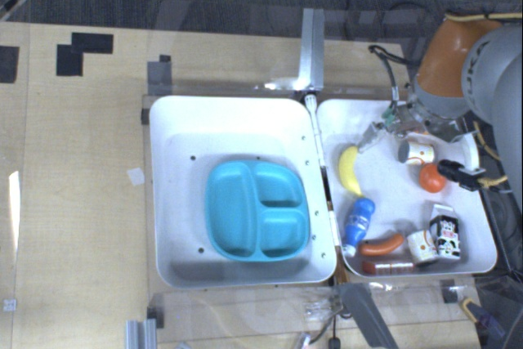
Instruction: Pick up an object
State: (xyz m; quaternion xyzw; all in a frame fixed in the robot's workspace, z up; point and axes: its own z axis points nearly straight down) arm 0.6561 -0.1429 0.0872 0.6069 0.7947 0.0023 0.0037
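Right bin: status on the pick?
Gripper low over right bin, nothing visibly held. Banana just beside it, lying loose. Blue bottle, sausage, orange ball nearby.

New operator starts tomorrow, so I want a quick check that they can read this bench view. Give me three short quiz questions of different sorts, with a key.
1. True or false: the blue divided tray lies in the same bin as the banana.
2. Multiple choice: which lies nearest the blue bottle? A) the sausage B) the orange ball C) the black-and-white carton
3. Fill in: the gripper hangs over the ____ bin, as the camera sees it.

Key: 1 false; 2 A; 3 right.
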